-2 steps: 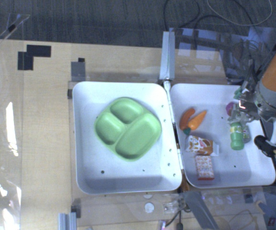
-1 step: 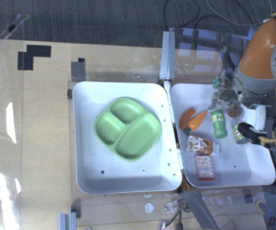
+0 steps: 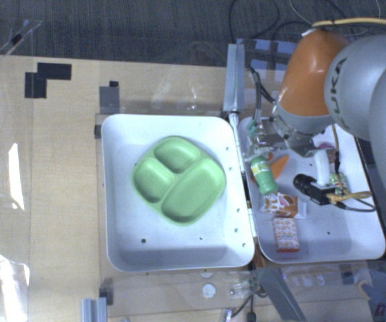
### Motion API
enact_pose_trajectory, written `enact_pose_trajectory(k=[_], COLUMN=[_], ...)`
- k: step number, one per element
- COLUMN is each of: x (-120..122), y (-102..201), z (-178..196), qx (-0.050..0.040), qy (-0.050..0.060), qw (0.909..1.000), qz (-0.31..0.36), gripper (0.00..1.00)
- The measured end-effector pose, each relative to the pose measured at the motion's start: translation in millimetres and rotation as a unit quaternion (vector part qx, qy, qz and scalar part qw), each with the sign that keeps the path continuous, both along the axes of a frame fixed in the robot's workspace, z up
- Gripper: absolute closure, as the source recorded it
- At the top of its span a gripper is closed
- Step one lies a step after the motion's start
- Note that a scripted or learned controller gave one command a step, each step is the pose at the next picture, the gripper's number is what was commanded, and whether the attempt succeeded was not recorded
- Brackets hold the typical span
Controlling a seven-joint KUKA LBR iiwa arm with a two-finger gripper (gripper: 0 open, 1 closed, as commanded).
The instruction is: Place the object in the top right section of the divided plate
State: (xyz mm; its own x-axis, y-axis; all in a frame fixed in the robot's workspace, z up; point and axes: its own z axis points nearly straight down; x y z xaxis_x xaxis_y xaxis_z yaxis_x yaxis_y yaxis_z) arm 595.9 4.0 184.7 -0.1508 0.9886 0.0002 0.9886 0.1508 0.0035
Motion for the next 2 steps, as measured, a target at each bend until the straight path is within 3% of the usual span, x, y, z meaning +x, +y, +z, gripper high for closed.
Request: enact_pose_trajectory(k=[1, 2], x=[29.9, 30.0], y=[77.0, 76.9], z=[1.2, 1.4], qx=[-0.0003, -0.0002], qy=[-0.002, -0.002], qw=[0.9915, 0.9915], qz=[0.130, 0.130], gripper=[1.00, 0.00])
